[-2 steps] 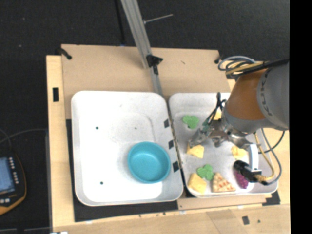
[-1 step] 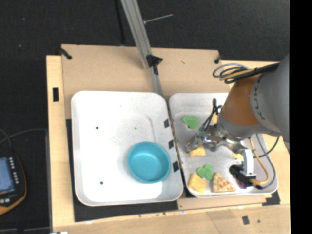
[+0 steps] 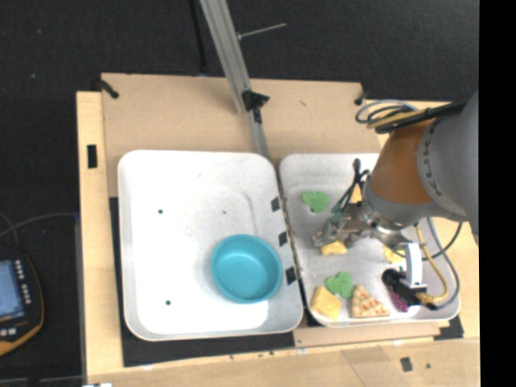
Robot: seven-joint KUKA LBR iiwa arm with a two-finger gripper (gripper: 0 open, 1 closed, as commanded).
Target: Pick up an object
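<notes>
My gripper (image 3: pixel 332 234) hangs low in the right bin (image 3: pixel 298 172), over a small yellow piece (image 3: pixel 334 248); I cannot tell its state. Green (image 3: pixel 315 201), yellow and orange toy shapes lie on smooth white plastic. A glossy blue bowl (image 3: pixel 246 267) sits in the left bin (image 3: pixel 161 184), on a tan board counter (image 3: pixel 177 111).

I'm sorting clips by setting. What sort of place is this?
Probably a robotics lab's bin-picking bench: two shallow white plastic bins on a board, a grey arm with an orange band reaching in, and small toy food pieces beside a round blue bowl.
</notes>
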